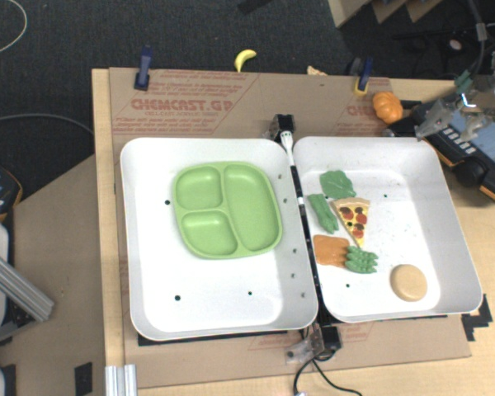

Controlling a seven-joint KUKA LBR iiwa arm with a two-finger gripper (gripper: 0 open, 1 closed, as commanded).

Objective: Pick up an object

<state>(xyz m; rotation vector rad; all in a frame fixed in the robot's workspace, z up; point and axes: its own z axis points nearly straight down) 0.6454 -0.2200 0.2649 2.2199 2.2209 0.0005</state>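
Camera view catches the gripper (469,99) at the right edge, beyond the right bin (454,221); whether it grips anything I cannot tell. Pizza slice (354,218), cookie (409,282) and carrot (331,250) lie in that bin

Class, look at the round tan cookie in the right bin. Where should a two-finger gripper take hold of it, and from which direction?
Grip the cookie across its round edge, coming straight down from above. It lies flat and apart from the other toy foods, with bare bin floor around it, so fingers could probably straddle it from any angle.
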